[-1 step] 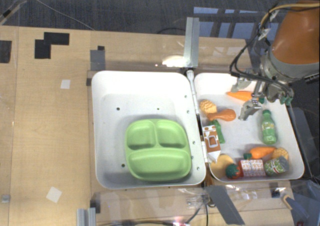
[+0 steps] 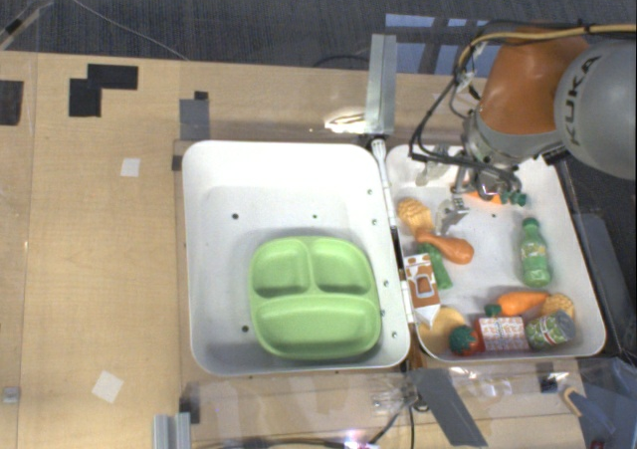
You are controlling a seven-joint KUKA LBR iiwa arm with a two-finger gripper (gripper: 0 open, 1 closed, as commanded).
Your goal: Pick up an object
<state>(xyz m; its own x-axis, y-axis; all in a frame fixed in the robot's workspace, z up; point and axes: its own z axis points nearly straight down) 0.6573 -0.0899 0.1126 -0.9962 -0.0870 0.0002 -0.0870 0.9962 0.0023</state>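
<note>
My gripper [image 2: 456,214] hangs over the back middle of the right bin [image 2: 587,333], below the orange wrist band [image 2: 523,84]. It is just above and right of a yellow bread-like piece [image 2: 414,211] and just above an orange drumstick-shaped toy [image 2: 450,249]. Nothing shows held in it. A small orange and green item [image 2: 501,198] lies just right of it. Further right a green bottle [image 2: 534,252] lies on the bin floor.
Along the right bin's front lie a carrot [image 2: 522,303], a red box [image 2: 503,334], a green can [image 2: 547,330], a yellow fruit [image 2: 447,319] and a small carton [image 2: 422,281]. The left bin [image 2: 214,238] holds a green divided plate [image 2: 317,298].
</note>
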